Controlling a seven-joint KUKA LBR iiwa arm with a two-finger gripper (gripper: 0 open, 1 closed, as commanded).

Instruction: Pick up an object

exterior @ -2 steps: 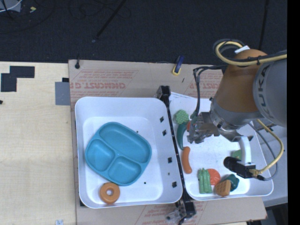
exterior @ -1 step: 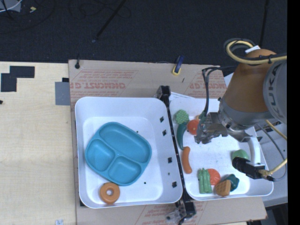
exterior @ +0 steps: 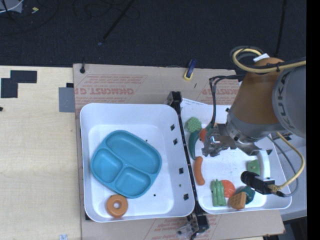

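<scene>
The right bin (exterior: 239,157) holds several toy foods. A light green broccoli-like piece (exterior: 193,124) lies at its far left, with a dark teal piece (exterior: 192,143) and a small red piece (exterior: 203,133) beside it. An orange sausage (exterior: 199,170) lies along the left wall. At the front sit a green ridged piece (exterior: 218,193), an orange-red round piece (exterior: 228,187) and a brown piece (exterior: 237,200). My gripper (exterior: 212,145) hangs low over the bin's left half, just right of the red and teal pieces. Nothing shows held in it.
The left bin (exterior: 90,134) holds a blue divided plate (exterior: 126,162) and a tan doughnut (exterior: 117,205) at its front. A green block (exterior: 254,166) lies at the right bin's right side. The arm's grey and orange body (exterior: 257,104) covers the right bin's back.
</scene>
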